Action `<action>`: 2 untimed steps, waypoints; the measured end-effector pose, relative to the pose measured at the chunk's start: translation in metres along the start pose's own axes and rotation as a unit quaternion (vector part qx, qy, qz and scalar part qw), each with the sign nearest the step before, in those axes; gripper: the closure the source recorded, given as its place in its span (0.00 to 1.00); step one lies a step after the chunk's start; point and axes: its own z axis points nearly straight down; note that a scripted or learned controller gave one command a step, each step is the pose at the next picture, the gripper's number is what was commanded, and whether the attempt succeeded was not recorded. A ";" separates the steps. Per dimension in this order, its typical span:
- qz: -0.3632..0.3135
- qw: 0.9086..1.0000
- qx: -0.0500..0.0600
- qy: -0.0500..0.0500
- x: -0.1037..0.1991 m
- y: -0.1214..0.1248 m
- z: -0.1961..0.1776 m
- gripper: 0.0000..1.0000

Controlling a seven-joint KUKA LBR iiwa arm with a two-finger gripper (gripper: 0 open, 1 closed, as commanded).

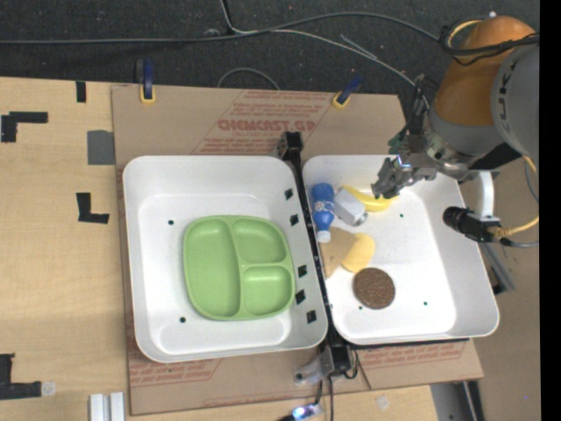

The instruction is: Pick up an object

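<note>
The gripper [387, 185] hangs low in the right bin [456, 261], just over a yellow banana [375, 203] at the bin's far side; whether it grips anything cannot be told. Nearby lie a blue bottle [322, 207], a yellow block [358, 253] and a brown cookie [374, 288].

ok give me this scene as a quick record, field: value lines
left bin: green divided plastic plate
right bin: blue bottle, yellow banana, round brown cookie, pale yellow wedge
hand: over the right bin's far side, above the banana
held: nothing seen
</note>
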 end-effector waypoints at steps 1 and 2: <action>0.000 1.000 0.000 0.000 -0.009 0.002 -0.049 1.00; 0.000 1.000 0.002 0.000 -0.008 0.002 -0.063 1.00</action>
